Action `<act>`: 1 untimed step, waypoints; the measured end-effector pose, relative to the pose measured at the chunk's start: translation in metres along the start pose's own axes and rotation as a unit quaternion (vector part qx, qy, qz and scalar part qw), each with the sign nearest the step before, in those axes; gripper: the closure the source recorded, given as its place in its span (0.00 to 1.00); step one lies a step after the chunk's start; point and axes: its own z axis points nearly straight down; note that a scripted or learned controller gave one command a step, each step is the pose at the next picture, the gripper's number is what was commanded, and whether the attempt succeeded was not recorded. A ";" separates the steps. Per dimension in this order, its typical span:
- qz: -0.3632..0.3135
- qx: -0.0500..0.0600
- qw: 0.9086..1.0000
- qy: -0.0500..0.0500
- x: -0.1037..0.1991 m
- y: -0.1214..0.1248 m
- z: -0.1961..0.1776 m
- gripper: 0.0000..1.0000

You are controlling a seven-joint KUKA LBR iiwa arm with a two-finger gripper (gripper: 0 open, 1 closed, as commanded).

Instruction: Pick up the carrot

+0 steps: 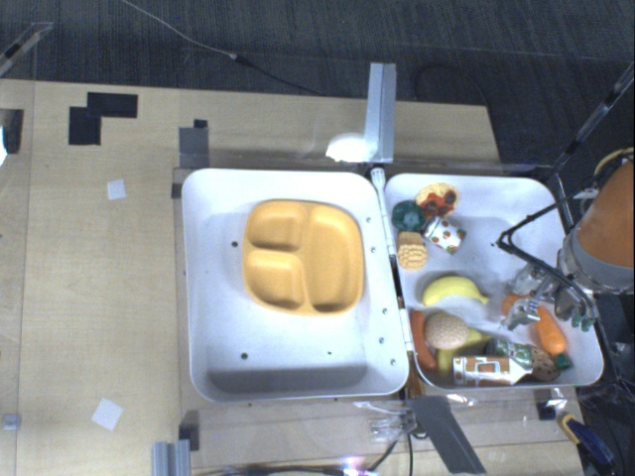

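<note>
The carrot (551, 334) is seen at the right bin's (476, 188) 4 o'clock corner, touched by the gripper (531, 308); its grip can't be told tbh.

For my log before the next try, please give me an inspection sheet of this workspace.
Surface: wooden bench bearing two white bins.
Job's things: carrot at right bin's right side.
Clutter: yellow divided plate in left bin; lemon, waffle, small carton in right bin.
Grippers: gripper low beside the carrot; grasp unclear.
Cables: thin cable across the floor.
Surroundings: dark carpet.
</note>
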 end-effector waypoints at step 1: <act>0.119 0.000 0.993 0.009 0.046 0.070 -0.069 1.00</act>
